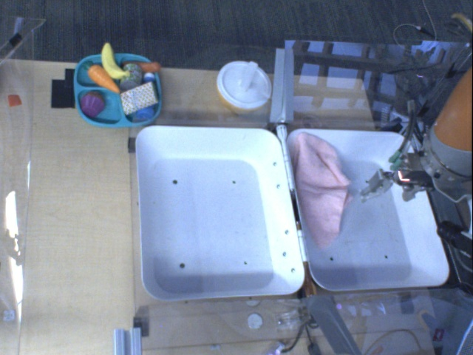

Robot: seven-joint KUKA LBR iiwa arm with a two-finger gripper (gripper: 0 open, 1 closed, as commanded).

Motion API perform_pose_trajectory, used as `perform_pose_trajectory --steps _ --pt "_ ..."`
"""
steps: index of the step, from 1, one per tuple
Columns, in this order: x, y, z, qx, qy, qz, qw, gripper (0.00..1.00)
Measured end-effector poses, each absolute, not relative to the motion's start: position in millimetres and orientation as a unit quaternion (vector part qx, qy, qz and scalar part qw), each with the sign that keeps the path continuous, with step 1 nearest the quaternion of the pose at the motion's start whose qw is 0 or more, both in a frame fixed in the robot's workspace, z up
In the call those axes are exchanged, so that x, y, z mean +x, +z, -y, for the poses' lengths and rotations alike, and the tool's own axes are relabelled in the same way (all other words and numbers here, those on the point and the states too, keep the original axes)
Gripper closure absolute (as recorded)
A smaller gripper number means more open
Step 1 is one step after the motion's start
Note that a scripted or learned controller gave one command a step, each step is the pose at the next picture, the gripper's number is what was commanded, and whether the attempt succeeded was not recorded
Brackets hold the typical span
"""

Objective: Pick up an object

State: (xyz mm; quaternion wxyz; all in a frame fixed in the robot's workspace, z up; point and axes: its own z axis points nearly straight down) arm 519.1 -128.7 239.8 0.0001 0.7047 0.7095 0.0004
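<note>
No brand, label or legible writing visible on anything in view.

Pincer [372, 186]: sits over the right bin [421, 272], toward its far-right part, reaching in from the right edge of the scene. It points left toward the pink cloth [320, 189]. Fingers too small and blurred to read; cannot tell whether they are spread or pressed together. Nothing visible between them. The tip lies just beside the cloth's right edge; contact cannot be confirmed. A small green and red light spot shows on the wrist body behind it.

Pink cloth: the only thing in the right bin. It lies bunched along that bin's left wall, running from the far-left corner down past the middle, tapering toward the near end. Its left side is against or very near the divide between the two bins.

Open room: right bin's floor is bare to the right of and nearer than the cloth. Left bin [159, 220] shows bare white floor with a few small dark dots.

Edges: both bins sit side by side, their inner rims touching along the centre, on the wooden counter [66, 235].

Beyond the bins, far side of the counter: a blue tray [83, 87] of toy food, including a banana [111, 61] and a carrot [103, 78], at far left; a white lidded container [244, 85] with a yellow base just beyond the left bin's far-right corner.
</note>
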Motion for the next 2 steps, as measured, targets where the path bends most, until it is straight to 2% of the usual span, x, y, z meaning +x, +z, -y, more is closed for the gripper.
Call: perform_pose_trajectory --steps 1,2 --pt "600.4 180 112 0.638 0.0007 -0.770 0.001 0.00" --pt "602.9 97 119 0.568 0.0021 -0.823 0.004 0.00"
